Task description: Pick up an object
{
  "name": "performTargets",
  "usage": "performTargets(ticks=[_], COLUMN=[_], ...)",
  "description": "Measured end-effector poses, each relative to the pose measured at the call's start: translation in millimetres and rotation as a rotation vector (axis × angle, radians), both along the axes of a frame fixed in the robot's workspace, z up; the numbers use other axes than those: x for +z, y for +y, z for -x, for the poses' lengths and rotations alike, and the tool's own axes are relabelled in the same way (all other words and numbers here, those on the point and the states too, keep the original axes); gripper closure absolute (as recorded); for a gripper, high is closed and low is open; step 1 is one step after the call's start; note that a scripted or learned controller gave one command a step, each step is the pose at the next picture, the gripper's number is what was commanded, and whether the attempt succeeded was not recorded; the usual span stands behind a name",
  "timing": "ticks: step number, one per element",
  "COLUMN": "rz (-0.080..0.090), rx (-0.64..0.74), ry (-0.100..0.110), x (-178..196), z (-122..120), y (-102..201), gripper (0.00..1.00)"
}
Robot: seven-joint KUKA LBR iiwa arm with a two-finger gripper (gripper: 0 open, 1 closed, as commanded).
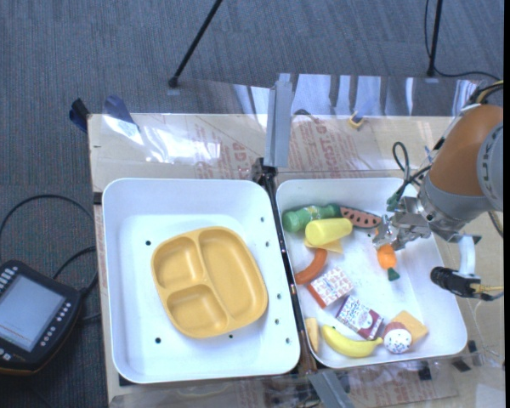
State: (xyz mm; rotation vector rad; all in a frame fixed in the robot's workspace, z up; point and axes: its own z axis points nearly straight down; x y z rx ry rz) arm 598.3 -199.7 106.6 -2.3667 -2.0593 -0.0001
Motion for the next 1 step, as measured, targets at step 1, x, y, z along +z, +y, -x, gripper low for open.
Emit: performTargets(ticks=[1], rz=[-0.001], rx=[0.115], ry=[-0.005], x=[59.5], z=[21.2], y=[115.9], gripper=[1.00])
